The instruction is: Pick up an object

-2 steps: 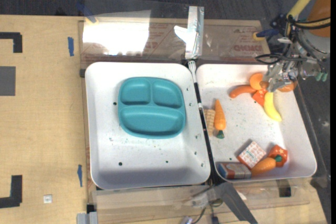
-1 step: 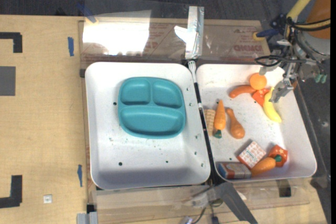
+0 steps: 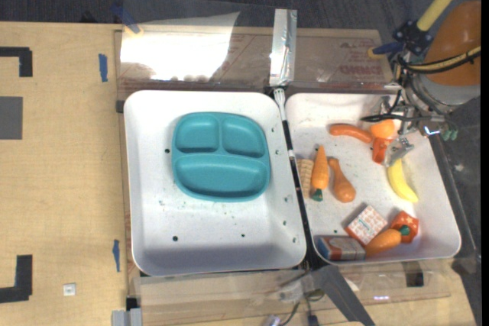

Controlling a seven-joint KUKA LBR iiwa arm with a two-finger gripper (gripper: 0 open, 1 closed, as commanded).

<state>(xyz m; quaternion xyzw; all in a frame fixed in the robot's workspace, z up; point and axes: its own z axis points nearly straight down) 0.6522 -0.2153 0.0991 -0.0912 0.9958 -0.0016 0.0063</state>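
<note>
Orange plastic toy piece (image 3: 380, 140) sits near the right white bin's (image 3: 451, 240) far edge beneath the tool (image 3: 395, 140), whose grip state I cannot tell.

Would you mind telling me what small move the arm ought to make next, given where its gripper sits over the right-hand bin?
Probably a short lift straight up, to test the grasp. The gripper is low in the right bin at a small orange piece, beside the banana and the long orange carrot. Whether the piece is truly caught is unclear from above; rising would show it.
</note>
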